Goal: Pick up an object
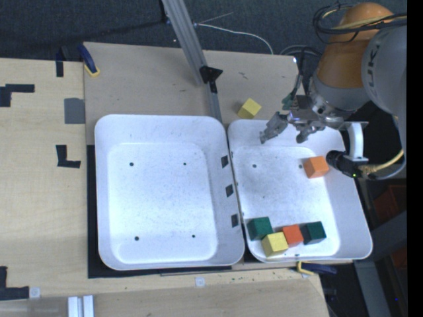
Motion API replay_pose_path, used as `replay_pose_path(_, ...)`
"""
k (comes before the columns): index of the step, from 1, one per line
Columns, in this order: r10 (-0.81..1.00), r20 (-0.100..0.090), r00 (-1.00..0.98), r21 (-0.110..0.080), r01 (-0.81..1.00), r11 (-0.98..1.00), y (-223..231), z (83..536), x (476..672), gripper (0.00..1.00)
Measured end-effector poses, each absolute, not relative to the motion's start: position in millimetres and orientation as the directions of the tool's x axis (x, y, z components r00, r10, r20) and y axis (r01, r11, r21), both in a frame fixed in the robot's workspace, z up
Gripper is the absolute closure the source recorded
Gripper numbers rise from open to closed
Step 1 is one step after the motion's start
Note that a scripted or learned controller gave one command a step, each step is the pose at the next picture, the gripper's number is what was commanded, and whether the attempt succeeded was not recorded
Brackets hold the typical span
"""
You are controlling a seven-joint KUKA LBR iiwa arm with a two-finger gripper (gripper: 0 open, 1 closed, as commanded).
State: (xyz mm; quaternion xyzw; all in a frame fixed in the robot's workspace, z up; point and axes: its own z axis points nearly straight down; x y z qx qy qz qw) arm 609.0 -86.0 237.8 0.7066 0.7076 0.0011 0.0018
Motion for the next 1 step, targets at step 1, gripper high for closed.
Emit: replay_pose_path(1, 1.000, -0.001, 0.000, 0.002, 1.000, 0.000, -105.7, 271.4, 579.4, 0.00)
